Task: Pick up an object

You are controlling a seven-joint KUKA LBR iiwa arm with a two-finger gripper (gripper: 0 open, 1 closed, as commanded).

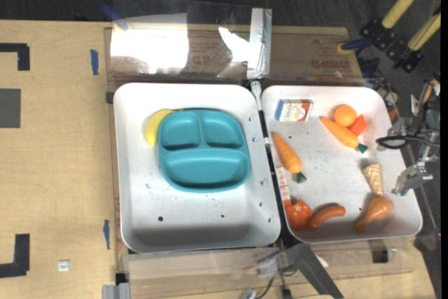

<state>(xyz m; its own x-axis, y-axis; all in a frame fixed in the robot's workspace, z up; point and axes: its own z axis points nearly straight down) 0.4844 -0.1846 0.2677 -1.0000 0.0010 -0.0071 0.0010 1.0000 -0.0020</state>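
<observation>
Bench (56, 150) of pale board carries two shallow white bins side by side, with a sheet of clear plastic taped up behind them at the far edge. The left bin (196, 220) holds a teal divided plate (204, 150) lying flat toward its far half, and a yellow piece (152, 124) pokes out from under the plate's far left rim. The right bin (329, 178) is scattered with toy food: a small milk carton (293, 110) far left, an orange ball (344, 114) far right, one carrot (341, 132) just beside the ball, a second carrot (288, 156) near the left wall, a red tomato (297, 213) and a sausage (327, 214) touching at the near edge, a brown pear-shaped piece (374, 211) near right. The gripper (414, 175) hangs at the right rim, beside a tan stick (374, 177); whether it is released or clenched I cannot tell.
</observation>
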